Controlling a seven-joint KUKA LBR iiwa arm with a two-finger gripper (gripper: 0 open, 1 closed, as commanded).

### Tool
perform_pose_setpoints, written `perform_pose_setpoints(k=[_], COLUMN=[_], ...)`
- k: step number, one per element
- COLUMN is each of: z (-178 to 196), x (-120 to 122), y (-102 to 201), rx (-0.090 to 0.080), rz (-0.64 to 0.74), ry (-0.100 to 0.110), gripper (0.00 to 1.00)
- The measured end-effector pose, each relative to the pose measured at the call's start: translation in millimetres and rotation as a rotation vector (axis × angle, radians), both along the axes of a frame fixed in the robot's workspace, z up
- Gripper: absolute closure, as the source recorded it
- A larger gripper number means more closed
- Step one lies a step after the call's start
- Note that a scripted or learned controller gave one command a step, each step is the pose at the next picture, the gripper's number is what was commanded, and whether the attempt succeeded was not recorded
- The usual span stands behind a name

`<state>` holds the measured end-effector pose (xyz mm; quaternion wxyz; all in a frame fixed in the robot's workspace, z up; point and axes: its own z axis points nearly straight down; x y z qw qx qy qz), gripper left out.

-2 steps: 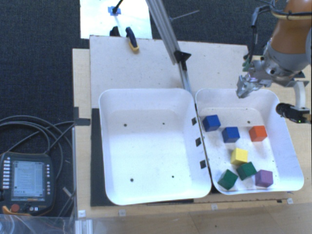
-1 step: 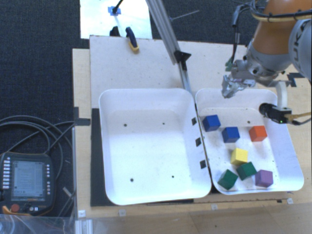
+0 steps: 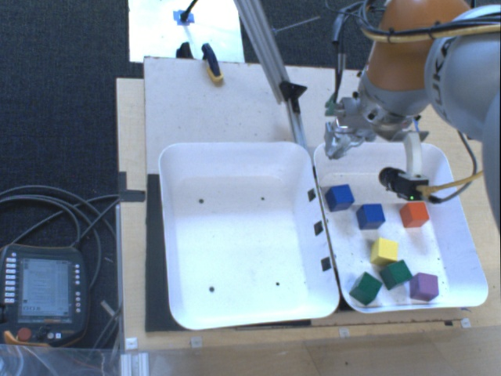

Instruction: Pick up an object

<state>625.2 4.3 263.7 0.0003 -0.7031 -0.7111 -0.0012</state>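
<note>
Apparently the gripper (image 3: pixel 338 146) is hovering over the right bin's (image 3: pixel 462 210) far corner, approaching; fingers unreadable, I cannot tell. Next it needs lowering onto the blue cube (image 3: pixel 340 197).

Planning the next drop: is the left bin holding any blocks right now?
No. The left bin shows bare white floor with a few small dark dots; all seven blocks, like the orange block, lie in the right bin.

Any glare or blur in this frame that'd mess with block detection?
Camera view: the bright panel at top left is blown out; the white bins' floors are bright but the blocks, e.g. the orange block and the yellow block, stay saturated with soft short shadows. The gripper is slightly soft; the pendant screen looks washed out.
</note>
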Motion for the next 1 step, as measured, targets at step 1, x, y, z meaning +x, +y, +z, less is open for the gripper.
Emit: perform_pose_setpoints(k=[1], z=[-16.8], x=[-18.1], y=[49.5], rx=[0.000], rz=[0.000], ry=[0.002], gripper=[1.00])
